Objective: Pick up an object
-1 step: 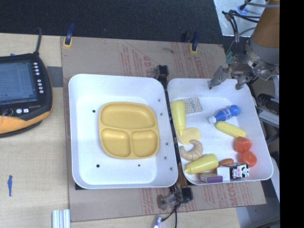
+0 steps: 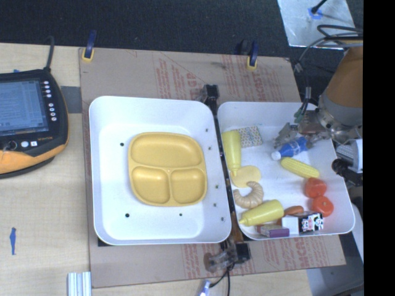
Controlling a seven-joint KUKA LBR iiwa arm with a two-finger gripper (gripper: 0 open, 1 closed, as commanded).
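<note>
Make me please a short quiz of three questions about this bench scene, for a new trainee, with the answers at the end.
1. True or false: the yellow divided tray lies in the right bin.
2. Which item lies closest to the gripper? A) blue bottle B) croissant C) corn cob
3. Fill in: the two red tomatoes sit near the ____ wall of the right bin.

Key: 1. False, it lies in the left bin. 2. A. 3. Right.
</note>
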